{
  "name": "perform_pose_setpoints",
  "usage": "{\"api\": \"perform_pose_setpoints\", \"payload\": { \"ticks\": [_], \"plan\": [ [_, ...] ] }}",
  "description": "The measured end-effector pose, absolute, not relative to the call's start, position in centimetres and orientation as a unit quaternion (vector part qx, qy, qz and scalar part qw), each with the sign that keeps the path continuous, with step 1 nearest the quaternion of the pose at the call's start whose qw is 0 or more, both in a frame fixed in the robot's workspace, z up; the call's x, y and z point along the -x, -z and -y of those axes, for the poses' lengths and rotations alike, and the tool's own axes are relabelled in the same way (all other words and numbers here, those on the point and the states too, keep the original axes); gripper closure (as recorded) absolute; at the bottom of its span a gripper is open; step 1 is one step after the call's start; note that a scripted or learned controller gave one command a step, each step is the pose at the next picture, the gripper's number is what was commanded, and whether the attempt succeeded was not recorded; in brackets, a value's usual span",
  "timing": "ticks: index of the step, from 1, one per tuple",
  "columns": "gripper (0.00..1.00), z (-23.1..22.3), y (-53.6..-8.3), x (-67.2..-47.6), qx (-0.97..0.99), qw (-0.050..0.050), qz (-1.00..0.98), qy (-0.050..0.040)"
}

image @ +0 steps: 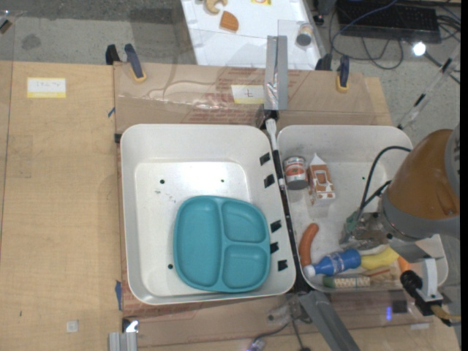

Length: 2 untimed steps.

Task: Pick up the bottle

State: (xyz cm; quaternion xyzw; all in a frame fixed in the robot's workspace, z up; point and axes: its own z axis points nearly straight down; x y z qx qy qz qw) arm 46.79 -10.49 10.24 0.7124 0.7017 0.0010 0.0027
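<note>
Camera view, from the left: bare wooden bench (51,196), then the left bin (139,196), which holds a teal three-compartment plate (221,244) lying flat toward its near right corner, with nothing on it. Past the divider comes the right bin (344,141). Near its far left side a small can (295,172) stands beside a little brown-and-white carton (322,182). Closer to the near wall an orange-red sausage-shaped piece (307,242) lies at a slant just beside the divider. The bottle (335,262), blue-bodied with a white cap end pointing left, lies on its side along the bin's near wall, touching or almost touching the sausage's lower end. A yellow item (382,258) and other small pieces are crowded against the bottle's right end. The jaws (360,229) sit low in this bin, just above and right of the bottle, beneath the grey and orange arm (428,189). How far they are open cannot be told, and nothing is visibly between them.
</note>
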Motion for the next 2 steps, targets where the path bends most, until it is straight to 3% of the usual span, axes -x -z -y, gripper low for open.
{"api": "perform_pose_setpoints", "payload": {
  "ticks": [1,2],
  "plan": [
    [1.00,6.31,-9.20,-46.76,-0.862,0.001,-0.507,-0.0010],
    [0.00,6.27,-9.17,-46.78,-0.862,0.001,-0.507,-0.0012]
  ]
}}
